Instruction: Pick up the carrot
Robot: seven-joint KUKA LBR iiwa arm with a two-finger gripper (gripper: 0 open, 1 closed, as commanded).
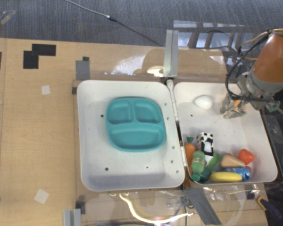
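Two shallow white bins sit side by side on a wooden bench. The left bin holds a teal divided plate with three compartments, lying flat near its centre. The right bin holds a cluster of toy foods along its near edge.

The carrot lies at the left end of that cluster, just beside the wall that divides the two bins. It appears as a short orange piece, rounded at the top, with its lower end touching a green bottle-like item. Just to its right stands a black-and-white patterned item. Further right lie a yellow banana, a tan wedge-shaped piece and an orange-red item. A white egg-shaped object rests alone near the far side of the right bin.

The gripper hangs over the far right part of the right bin, well apart from the carrot, beneath the arm's orange band. Whether its fingers are spread or closed cannot be told from this view, and nothing is seen between them.
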